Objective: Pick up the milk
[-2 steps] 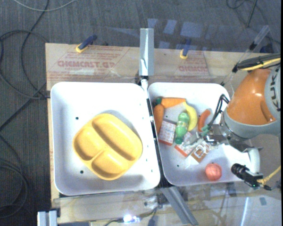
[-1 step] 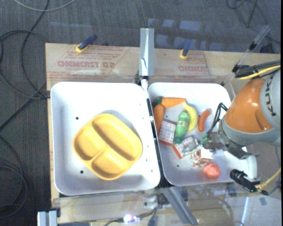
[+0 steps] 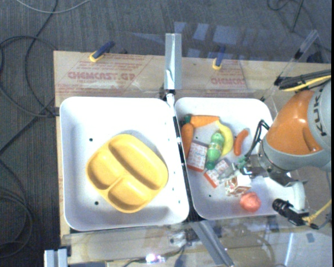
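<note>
The milk looks like the small white and red carton (image 3: 197, 154) lying in the left part of the right bin (image 3: 211, 211), beside a green bottle (image 3: 215, 146). A second white and red packet (image 3: 218, 172) lies just right of it, and I cannot tell for certain which is the milk. My gripper (image 3: 242, 174) hangs low over the middle of the right bin, just right of that second packet and above a crumpled white and red item (image 3: 236, 186). The arm's orange band (image 3: 292, 131) covers the bin's right side.
In the right bin also lie two orange carrots (image 3: 187, 137) (image 3: 204, 119), a yellow banana (image 3: 226, 139), a red pepper-like piece (image 3: 241, 141) and a red round fruit (image 3: 249, 203). The left bin (image 3: 72, 166) holds a yellow divided plate (image 3: 128, 172).
</note>
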Tool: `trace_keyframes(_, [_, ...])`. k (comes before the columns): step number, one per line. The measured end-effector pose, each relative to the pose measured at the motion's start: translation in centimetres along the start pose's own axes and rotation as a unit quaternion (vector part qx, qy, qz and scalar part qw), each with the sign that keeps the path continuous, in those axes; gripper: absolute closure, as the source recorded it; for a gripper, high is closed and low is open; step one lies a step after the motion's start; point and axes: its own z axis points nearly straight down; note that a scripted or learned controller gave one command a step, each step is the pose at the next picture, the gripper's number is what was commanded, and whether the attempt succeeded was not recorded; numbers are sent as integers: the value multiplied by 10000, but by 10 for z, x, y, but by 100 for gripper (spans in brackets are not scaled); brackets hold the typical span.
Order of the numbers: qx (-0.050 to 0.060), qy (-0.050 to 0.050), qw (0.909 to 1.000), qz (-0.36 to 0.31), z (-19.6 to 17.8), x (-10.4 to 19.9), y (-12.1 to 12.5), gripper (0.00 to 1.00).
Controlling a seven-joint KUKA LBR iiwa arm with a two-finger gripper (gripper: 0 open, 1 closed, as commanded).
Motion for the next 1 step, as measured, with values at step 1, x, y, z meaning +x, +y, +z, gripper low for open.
trace_keyframes(1, [-12,-19,10000,30,-24,-16,-1,100])
